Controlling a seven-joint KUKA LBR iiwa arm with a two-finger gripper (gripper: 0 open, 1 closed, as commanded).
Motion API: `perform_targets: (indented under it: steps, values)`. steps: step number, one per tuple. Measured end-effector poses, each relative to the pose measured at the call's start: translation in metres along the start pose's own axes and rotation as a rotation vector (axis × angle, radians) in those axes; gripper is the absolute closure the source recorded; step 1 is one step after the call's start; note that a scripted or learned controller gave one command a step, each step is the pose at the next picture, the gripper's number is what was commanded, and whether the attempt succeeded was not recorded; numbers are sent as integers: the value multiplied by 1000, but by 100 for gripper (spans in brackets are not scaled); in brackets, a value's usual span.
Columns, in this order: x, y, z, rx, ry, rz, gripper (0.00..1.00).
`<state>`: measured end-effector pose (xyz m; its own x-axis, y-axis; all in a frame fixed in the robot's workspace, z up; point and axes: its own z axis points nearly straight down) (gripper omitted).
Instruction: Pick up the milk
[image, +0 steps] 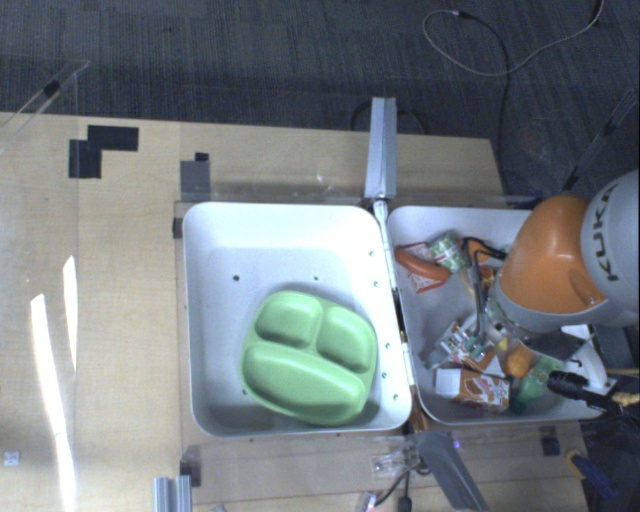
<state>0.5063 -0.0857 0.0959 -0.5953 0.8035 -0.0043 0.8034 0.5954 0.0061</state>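
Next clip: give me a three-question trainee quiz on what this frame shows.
1. True or false: the green tray lies in the left bin.
2. Which bin is the arm over? A) left B) right
3. Fill in: the tray has ___ compartments.

Key: 1 true; 2 B, the right bin, above its cluttered packets; 3 three.

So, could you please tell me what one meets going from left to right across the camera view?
Black L-shaped marker on the wooden bench → green three-compartment plastic tray in the left white bin → metal divider post → red carrot-like toy → orange-banded grey arm.
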Motion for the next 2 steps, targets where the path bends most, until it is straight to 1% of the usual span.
perform_targets:
  steps: [1,2]
  values:
    - [-1,3,-11,-6,-4,1,100]
    - [68,46,-89,2,2,337,100]
